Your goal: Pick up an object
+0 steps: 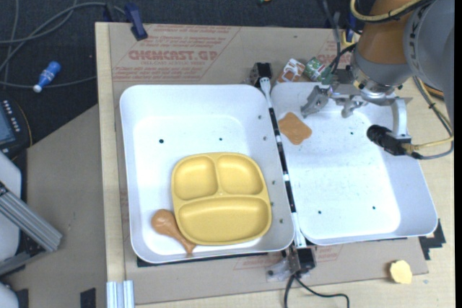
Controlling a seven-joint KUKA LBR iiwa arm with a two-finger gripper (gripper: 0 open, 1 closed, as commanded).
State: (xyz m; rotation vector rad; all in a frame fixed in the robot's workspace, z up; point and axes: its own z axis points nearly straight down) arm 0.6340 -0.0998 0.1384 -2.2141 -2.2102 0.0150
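A flat brown toast-like piece (294, 128) lies in the right bin (361, 191), close to its left wall. My gripper (332, 104) hangs over that bin's back edge, up and to the right of the brown piece. Its grey fingers (312, 102) are spread open with nothing between them. In the left bin (144, 126) a yellow divided plate (220, 197) lies flat. A tan drumstick toy (170, 226) lies against the plate's lower left corner, partly tucked under it.
A small colourful wrapper-like item (303, 69) sits just behind the right bin. A yellow chunk (399, 271) lies on the bench at the front right. A black connector with cable (386, 140) hangs from the arm over the right bin.
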